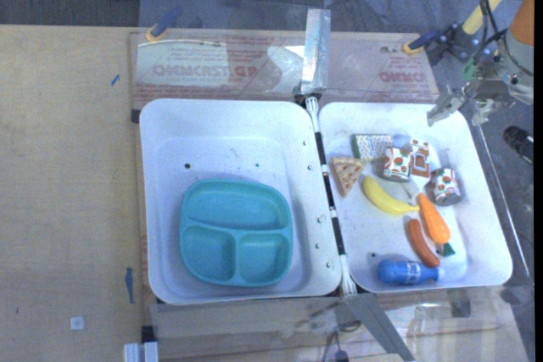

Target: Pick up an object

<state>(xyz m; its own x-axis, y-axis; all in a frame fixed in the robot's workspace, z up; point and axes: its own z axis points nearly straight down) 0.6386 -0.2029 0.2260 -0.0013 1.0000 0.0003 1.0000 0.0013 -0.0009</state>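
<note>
Nothing is picked yet: the gripper (450,104) hangs at the right bin's (492,267) far corner, fingers released, with the banana (387,197) and carrot (434,221) untouched.

The right bin (490,220) holds small toy foods lying flat: a pizza slice (346,175) by its left wall, a yellow banana (386,197) just beside it, patterned cartons (405,160) above, an orange carrot (434,222), a red sausage (419,242) and a blue bottle (407,271) on its side.
</note>
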